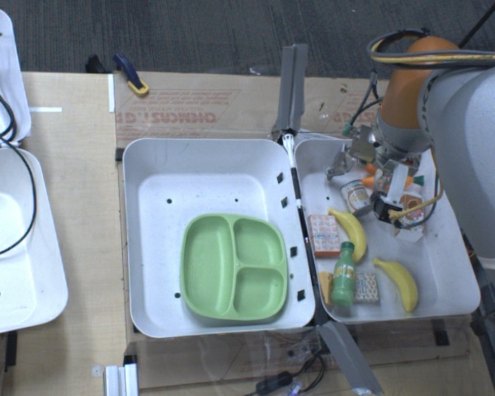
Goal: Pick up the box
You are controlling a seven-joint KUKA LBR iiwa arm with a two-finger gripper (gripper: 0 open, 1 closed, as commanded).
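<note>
The box [324, 233] lies in the right bin [441, 262], centre-right of the frame, just beside a banana [352, 231]. The hand [352, 165] hangs up-right of it, perhaps over a can; clenched or released, I cannot tell.

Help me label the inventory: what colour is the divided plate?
Pale green; the three-compartment plastic plate shows best in the overhead camera view.

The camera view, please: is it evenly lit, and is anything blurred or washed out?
Camera view: light is soft and even, shadows faint. Camera view: the left bin runs bright yet keeps its edges. Camera view: plate is crisp; box print too small to read. Camera view: arm looks slightly soft.
</note>
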